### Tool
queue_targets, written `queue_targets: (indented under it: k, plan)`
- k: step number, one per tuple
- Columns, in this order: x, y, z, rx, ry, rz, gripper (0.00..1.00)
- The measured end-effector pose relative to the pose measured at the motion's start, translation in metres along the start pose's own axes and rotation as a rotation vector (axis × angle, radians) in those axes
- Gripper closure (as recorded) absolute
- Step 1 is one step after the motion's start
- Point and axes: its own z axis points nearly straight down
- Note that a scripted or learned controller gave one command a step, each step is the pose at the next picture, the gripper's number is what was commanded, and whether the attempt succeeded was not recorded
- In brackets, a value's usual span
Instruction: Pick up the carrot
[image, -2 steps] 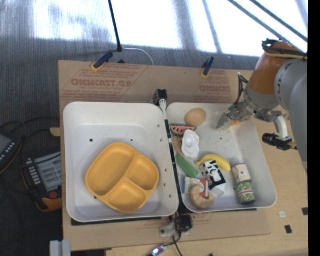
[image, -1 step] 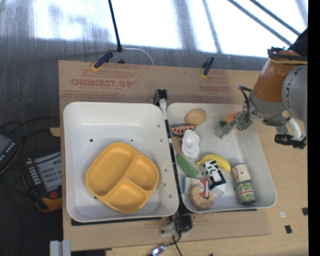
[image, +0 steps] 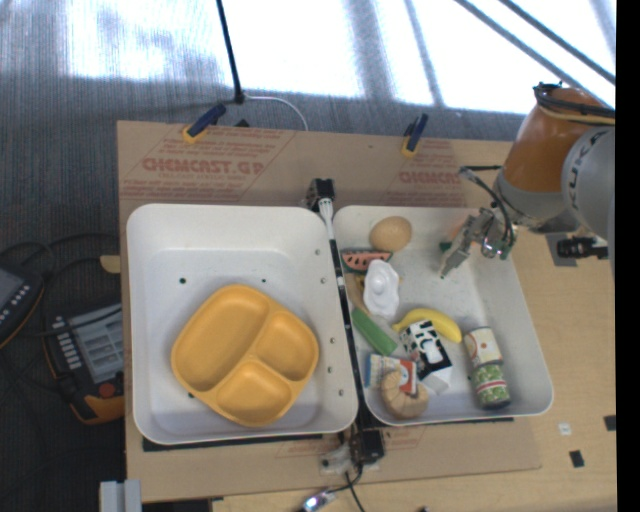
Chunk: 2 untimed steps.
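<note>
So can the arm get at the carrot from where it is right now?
Probably yes. The gripper hangs over the far end of the right bin, right beside what looks like the carrot. Nothing lies on it, though the bin's far wall is close.

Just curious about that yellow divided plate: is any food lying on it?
No, the yellow divided plate lies bare in the left white bin.

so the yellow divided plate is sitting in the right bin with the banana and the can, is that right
Not quite. The camera view shows the yellow divided plate in the left bin, by itself. The banana and the can are in the right bin.
</note>
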Motion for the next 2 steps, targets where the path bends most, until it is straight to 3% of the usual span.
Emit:
queue_targets:
  k: [1, 2]
  plan:
    - [0.047, -0.029, -0.001, -0.005, -0.028, -0.322, 1.00]
    - [0.074, -0.039, -0.001, 0.002, -0.033, -0.903, 1.00]
